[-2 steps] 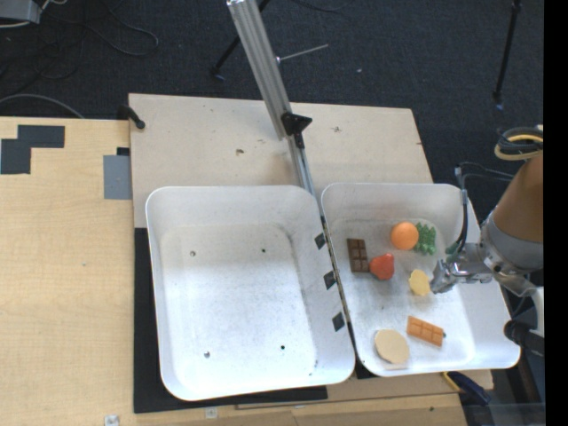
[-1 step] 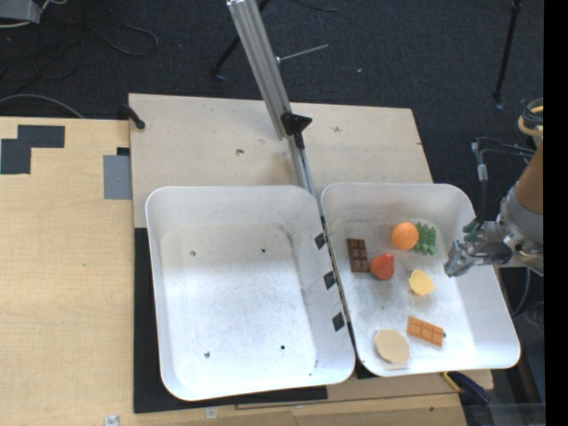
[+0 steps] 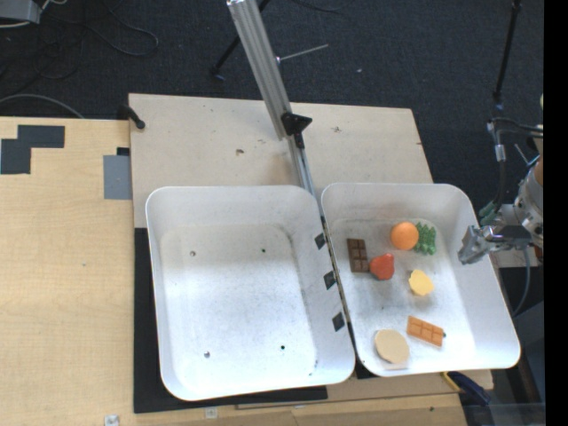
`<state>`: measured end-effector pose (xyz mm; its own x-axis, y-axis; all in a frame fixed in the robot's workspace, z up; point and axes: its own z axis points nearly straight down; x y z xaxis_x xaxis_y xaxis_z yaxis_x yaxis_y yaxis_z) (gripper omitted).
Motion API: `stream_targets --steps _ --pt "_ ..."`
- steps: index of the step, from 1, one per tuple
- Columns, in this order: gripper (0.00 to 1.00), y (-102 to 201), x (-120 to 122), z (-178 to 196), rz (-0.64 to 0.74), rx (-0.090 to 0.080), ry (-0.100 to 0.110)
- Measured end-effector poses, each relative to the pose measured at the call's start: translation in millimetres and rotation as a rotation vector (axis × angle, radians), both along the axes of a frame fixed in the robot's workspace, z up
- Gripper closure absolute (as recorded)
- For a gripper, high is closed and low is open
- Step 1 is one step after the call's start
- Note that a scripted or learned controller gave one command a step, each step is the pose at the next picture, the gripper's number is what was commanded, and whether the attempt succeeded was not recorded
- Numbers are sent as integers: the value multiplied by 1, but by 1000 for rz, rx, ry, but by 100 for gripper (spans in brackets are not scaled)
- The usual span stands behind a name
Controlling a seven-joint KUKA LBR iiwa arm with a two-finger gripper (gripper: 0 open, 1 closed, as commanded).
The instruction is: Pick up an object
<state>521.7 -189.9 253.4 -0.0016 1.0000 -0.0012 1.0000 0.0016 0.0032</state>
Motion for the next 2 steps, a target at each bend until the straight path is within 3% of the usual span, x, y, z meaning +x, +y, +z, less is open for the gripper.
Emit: stream_targets --steps 2 --pt "100 104 14 -13 2 4 7"
